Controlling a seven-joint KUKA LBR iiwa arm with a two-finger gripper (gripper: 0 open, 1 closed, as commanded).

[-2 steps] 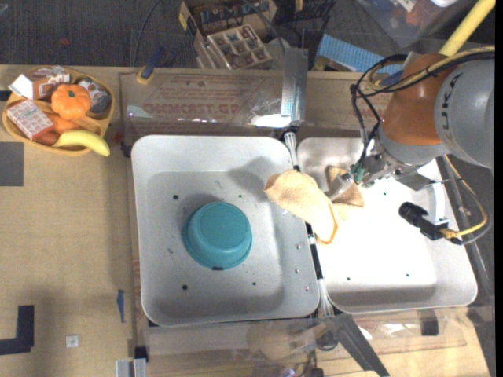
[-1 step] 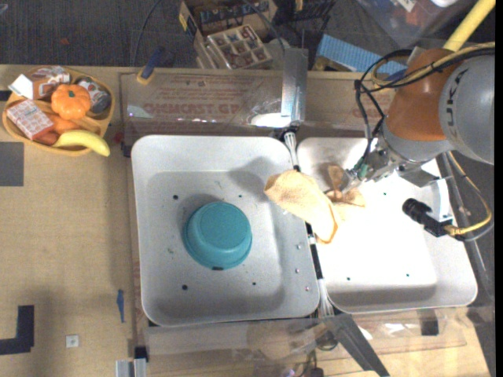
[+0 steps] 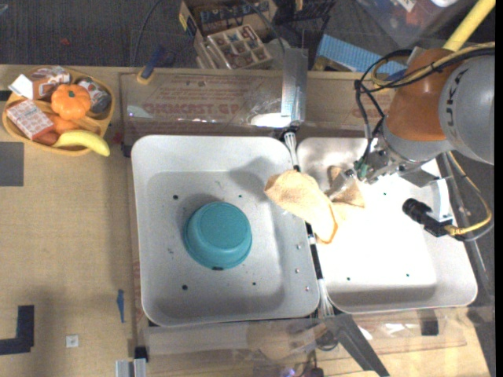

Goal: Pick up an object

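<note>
A tan cloth point(image 3: 302, 199) with an orange hem lies draped over the ridge between the two white bins, one end in each. My gripper point(image 3: 348, 181) is low in the right bin point(image 3: 393, 265), at the cloth's right end and touching or just above it. Whether the cloth is pinched is hidden by the wrist. A teal bowl point(image 3: 218, 234) rests upside down in the middle of the left bin point(image 3: 157, 210).
A yellow dish point(image 3: 47, 128) holding a banana, a small pumpkin and cartons stands on the bench at far left. Boxes and a clear plastic sheet point(image 3: 204, 108) lie behind the bins. The arm point(image 3: 428, 108) comes in over the right bin's back right corner.
</note>
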